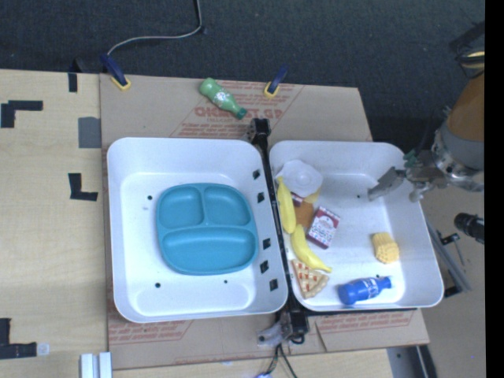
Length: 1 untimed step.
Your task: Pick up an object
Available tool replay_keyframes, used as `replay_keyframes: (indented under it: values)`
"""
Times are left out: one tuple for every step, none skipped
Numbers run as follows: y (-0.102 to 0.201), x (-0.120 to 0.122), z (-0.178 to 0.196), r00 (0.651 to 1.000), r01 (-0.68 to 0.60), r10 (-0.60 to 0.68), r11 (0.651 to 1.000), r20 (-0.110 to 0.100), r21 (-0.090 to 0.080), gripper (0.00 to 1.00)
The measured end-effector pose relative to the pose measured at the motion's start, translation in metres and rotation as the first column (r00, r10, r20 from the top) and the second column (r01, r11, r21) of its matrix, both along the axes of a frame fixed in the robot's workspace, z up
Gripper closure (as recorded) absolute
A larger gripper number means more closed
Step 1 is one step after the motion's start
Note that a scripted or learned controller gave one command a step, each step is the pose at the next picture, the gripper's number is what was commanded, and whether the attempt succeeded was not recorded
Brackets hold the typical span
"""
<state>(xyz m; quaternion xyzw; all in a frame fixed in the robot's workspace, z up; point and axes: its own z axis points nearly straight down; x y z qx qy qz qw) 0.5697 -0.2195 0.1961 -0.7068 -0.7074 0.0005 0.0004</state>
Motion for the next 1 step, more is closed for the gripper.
replay_keyframes:
  values:
    - [0.1122,-0.0213,-0.0204,1.000,-0.001,0.001,1.000,0.000,0.001,0.00]
